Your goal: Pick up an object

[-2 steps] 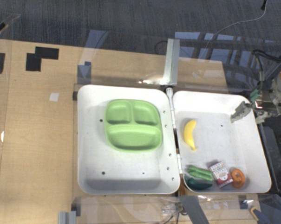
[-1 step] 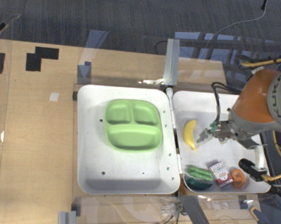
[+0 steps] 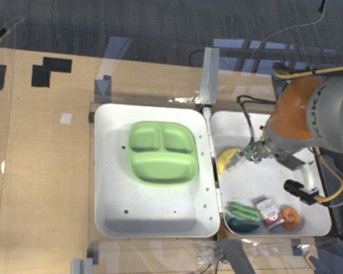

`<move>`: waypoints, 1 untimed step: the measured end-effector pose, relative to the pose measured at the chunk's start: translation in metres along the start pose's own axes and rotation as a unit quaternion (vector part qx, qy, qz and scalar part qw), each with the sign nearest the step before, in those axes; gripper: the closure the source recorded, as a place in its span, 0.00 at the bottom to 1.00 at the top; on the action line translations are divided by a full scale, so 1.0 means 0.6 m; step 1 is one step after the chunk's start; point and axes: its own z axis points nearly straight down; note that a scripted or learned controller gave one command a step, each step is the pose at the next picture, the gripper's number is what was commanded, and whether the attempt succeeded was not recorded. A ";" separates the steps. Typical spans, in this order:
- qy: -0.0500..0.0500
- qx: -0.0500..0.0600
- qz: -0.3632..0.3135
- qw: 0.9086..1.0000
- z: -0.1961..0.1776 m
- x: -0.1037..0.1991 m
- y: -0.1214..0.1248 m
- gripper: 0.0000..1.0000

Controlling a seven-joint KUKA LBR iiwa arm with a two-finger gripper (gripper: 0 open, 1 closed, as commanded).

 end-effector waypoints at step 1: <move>-0.001 -0.001 -0.026 1.000 0.002 -0.022 0.063 0.00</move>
